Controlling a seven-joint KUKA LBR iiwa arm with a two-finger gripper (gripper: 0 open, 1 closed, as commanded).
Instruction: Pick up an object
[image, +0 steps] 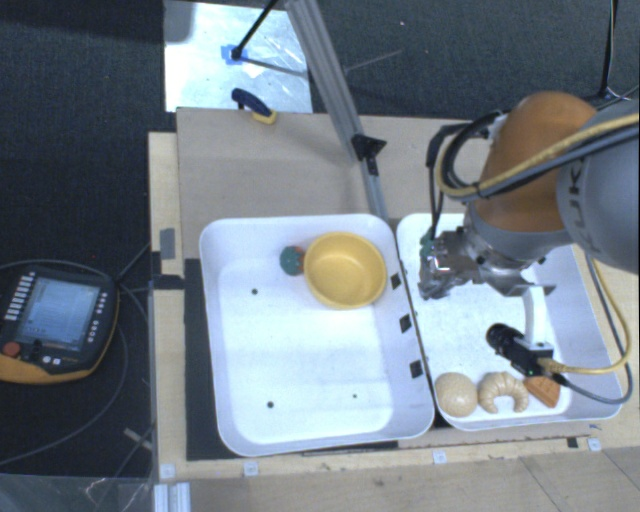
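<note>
A yellow bowl (345, 268) sits at the back of the left bin (240, 400), with a small dark green ball (291, 260) touching its left side. In the right bin (600, 340) a tan round bun (456, 393), a croissant (505, 391) and a small orange piece (543, 390) lie in a row along the front wall. My gripper (437, 276) hangs over the left part of the right bin, behind that row and well apart from it. I see nothing held in it.
A black fitting with a yellow cable (520, 349) hangs off the arm just above the croissant. A metal pole (340, 100) slants across the bench behind the bins. A teach pendant (52, 320) lies on the floor at the left.
</note>
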